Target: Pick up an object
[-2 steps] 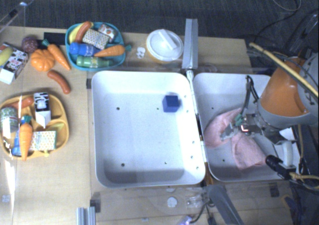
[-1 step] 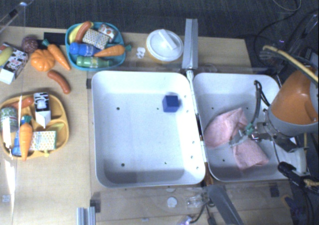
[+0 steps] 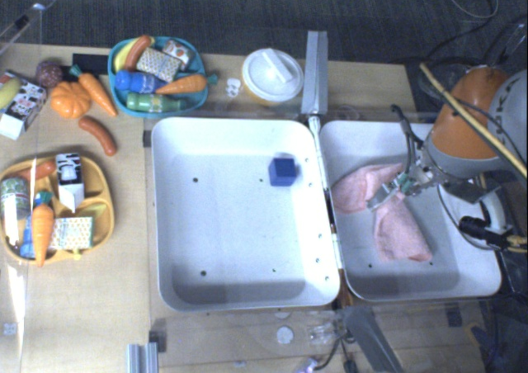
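A pink cloth lies crumpled in the right bin, one lobe toward the bin's left wall and another toward its front. My gripper is low over the cloth's narrow middle and touches or nearly touches it. The grey arm with its orange band reaches in from the right. A small blue cube sits in the left bin, near its back right corner, well apart from the gripper.
A metal divider runs back between the bins. Behind the left bin stand a white lidded bowl and a blue bowl of toy food. A yellow tray of toy food and loose toy vegetables lie at the left. Cables hang at the right.
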`<state>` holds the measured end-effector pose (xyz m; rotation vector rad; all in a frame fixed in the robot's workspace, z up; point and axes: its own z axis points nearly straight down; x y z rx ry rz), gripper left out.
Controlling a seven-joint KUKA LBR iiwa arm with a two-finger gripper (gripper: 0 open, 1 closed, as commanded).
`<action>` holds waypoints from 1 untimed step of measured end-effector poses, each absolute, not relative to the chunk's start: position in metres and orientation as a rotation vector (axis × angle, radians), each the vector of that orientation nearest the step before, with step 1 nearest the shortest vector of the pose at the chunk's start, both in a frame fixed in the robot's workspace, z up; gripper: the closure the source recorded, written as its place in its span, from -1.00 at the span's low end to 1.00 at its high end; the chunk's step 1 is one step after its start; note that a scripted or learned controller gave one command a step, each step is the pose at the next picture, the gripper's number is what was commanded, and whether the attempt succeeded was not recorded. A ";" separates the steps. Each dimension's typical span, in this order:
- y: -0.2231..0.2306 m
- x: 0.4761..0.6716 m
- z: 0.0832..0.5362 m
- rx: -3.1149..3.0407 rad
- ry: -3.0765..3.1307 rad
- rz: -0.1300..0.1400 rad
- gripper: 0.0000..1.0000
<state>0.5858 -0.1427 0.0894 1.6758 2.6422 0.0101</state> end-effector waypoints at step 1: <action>-0.141 0.588 0.089 1.685 2.639 0.008 -1.00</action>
